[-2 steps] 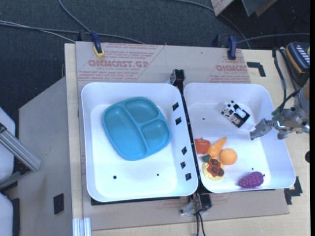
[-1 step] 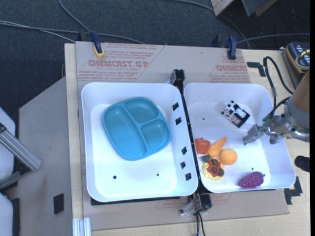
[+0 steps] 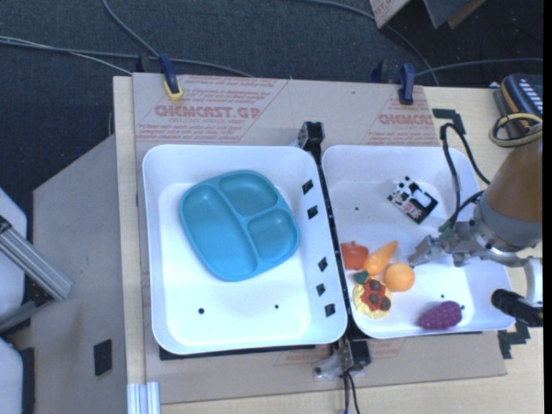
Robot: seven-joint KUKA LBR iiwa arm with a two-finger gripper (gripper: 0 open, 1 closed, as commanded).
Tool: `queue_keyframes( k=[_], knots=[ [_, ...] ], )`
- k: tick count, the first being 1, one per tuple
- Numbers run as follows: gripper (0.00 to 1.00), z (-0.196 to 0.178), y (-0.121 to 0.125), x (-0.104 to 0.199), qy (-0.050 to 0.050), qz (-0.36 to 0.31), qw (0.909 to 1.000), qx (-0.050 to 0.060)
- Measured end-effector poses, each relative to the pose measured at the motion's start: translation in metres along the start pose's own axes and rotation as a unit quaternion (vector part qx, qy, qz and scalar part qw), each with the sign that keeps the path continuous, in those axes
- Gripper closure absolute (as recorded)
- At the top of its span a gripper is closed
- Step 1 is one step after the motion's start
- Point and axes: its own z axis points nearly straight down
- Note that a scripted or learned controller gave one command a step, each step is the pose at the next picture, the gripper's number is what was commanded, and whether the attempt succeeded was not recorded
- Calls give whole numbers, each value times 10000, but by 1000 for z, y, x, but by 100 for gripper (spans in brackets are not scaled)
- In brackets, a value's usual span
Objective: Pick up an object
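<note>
board [image 3: 259,102] | left print: "CHEMCAST GP" | right print: probably the same, partly cut off

I have one fixed camera, mounted above the bench [image 3: 259,102] and looking down at a slant. It stands far enough back to take in both white bins whole, plus dark floor beyond the bench toward 12 o'clock and 9 o'clock. The left bin [image 3: 164,257] sits just toward 9 o'clock of centre, and the right bin [image 3: 362,171] toward 3 o'clock. The bench's far edge runs across near 12 o'clock, its near edge at 6 o'clock. The arm [image 3: 517,188] enters my view from 3 o'clock, cut off by the frame edge there.
</note>
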Motion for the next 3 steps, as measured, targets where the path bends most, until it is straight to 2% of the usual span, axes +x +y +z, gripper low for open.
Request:
queue_keyframes(
  k=[1, 2, 3],
  knots=[
    [0, 16, 0, 1, -7, 2, 10000, -18],
    [100, 4, 1, 1, -9, 3, 10000, -34],
    [100, -41, 4, -4, -29, -1, 10000, -63]
  ],
)
